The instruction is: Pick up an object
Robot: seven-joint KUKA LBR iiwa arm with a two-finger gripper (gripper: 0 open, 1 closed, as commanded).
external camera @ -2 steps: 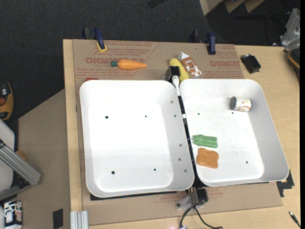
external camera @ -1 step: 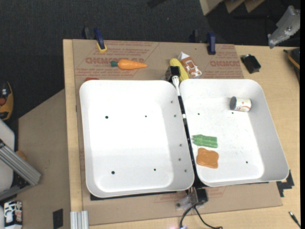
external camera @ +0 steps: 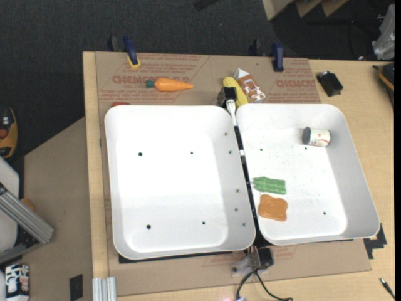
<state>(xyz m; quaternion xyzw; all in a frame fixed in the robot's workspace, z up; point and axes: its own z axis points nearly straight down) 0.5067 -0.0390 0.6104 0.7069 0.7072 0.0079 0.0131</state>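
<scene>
Carrot (external camera: pixel 170 85) on board, can (external camera: pixel 316 137) small

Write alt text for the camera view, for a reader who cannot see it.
Two shallow white bins sit side by side on a bench: the right bin holds a small can, a green piece and an orange piece. A toy carrot and a few small items lie on the board beyond the bins.

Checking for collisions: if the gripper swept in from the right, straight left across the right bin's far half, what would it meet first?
Probably the small white cup lying in the right bin, if it travels low enough; height can't be judged.
</scene>
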